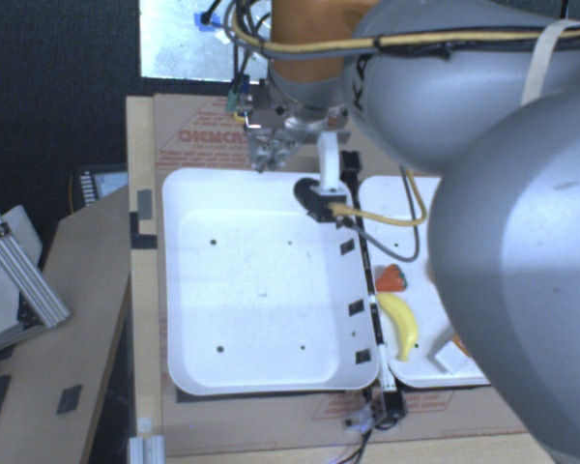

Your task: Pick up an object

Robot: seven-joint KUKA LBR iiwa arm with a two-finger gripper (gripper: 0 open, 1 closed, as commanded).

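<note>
Robot gripper (263, 155), finger state unclear, hovers at the left bin's (188, 259) far rim; it should swing right toward the yellow banana (399, 323) and centre over it.

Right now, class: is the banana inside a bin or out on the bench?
Inside. The banana lies on the floor of the right bin, just past the divider, near a red object.
</note>
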